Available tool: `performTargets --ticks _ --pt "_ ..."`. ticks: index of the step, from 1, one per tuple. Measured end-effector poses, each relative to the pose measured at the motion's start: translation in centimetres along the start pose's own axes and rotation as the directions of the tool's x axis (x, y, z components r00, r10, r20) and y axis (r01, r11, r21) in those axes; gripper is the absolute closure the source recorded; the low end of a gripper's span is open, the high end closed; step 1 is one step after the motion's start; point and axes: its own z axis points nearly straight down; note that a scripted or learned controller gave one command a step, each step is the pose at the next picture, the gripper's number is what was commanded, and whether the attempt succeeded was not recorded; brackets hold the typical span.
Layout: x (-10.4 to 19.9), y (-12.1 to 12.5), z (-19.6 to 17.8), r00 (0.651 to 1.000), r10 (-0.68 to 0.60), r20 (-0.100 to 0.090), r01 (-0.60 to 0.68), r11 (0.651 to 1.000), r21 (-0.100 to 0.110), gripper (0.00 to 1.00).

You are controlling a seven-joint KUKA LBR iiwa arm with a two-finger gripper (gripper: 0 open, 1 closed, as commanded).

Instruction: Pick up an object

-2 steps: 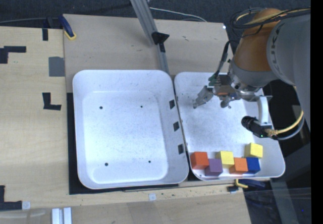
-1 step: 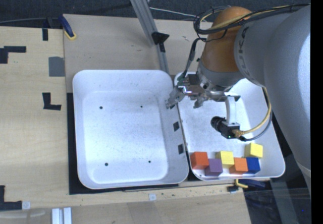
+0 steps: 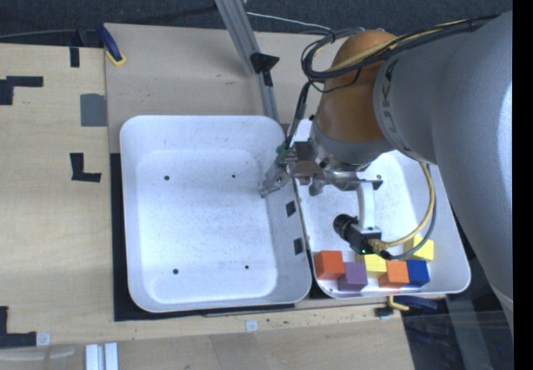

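Nearest the lens, the grey arm (image 3: 475, 110), reaching in from the right, orange band (image 3: 354, 102) above the wrist; bent down over the seam between the two bins. Below the wrist, the claw (image 3: 279, 178), seemingly at the right rim of the left bin (image 3: 141, 193), tip over that bin's white floor; cannot tell how far open, or whether holding anything. In the right bin (image 3: 454, 272), along its near wall, a huddle of small blocks: orange block (image 3: 331, 262) touching purple block (image 3: 356, 275); yellow block (image 3: 376, 263) and blue block (image 3: 419, 273) just beside; all apart from the claw. Two small black marks (image 3: 290, 208) on the left bin's right wall, too small to read. Under both bins, the pale wooden tabletop (image 3: 50, 218), dabbed with black tape pieces (image 3: 82, 167); slanting in from above, a metal bar (image 3: 229, 6).
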Motion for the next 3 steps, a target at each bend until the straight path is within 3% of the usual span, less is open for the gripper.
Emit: performTargets --ticks 1,2,3 --pt "4.7 3.0 -9.9 1.0 -0.002 -0.001 0.002 1.0 -0.012 0.0" --pt "-3.3 -1.2 -5.2 1.0 0.012 0.005 -0.012 1.0 0.003 0.0" --pt "1.4 3.2 0.4 1.0 -0.001 0.001 0.001 1.0 0.001 0.0"
